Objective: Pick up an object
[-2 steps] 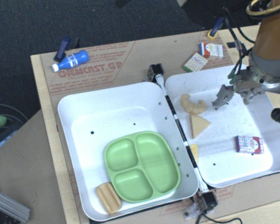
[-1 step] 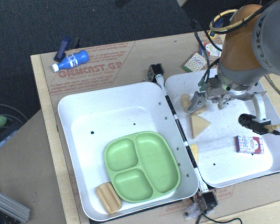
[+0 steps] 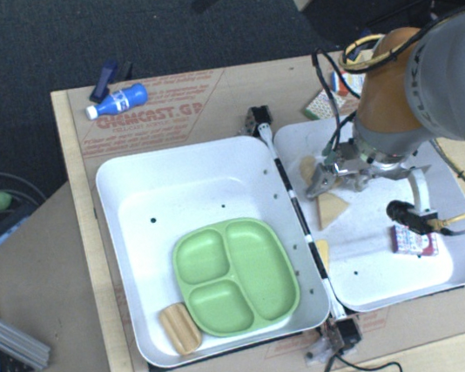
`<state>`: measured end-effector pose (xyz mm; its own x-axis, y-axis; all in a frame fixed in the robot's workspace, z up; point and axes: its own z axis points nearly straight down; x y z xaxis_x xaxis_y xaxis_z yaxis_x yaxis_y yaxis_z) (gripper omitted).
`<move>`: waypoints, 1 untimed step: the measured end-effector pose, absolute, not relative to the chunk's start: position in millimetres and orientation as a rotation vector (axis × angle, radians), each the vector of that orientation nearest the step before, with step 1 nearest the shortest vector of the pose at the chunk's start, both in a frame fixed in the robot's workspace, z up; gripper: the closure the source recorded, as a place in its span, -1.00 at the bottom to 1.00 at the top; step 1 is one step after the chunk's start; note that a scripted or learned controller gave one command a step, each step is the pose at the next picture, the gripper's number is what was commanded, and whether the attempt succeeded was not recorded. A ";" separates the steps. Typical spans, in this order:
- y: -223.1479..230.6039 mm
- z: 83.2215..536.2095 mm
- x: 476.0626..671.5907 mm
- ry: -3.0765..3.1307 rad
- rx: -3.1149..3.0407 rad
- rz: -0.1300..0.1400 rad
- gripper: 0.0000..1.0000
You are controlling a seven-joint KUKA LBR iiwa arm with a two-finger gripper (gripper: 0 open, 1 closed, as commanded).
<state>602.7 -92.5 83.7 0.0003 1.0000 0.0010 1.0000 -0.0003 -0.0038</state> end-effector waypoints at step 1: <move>-99.1 83.9 513.2 -2.219 -2.222 0.002 -1.00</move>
